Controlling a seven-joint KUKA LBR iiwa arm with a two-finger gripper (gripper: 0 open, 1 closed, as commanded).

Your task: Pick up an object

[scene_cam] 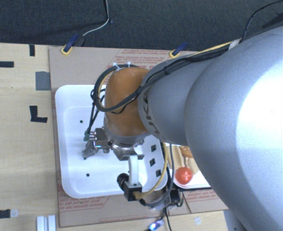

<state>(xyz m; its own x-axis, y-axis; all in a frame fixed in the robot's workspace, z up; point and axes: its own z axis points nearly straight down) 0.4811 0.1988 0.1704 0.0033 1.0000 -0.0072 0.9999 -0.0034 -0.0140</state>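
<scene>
Round red-orange object (183,175), in right bin, partly behind arm

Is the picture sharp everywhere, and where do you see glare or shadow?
In the camera view, the big grey arm close to the lens looks soft and carries a broad pale sheen; the left white bin is evenly lit, bright, with a faint shadow beneath the orange band; the red ball beside the arm is fairly sharp; the background at the top is dark.
</scene>
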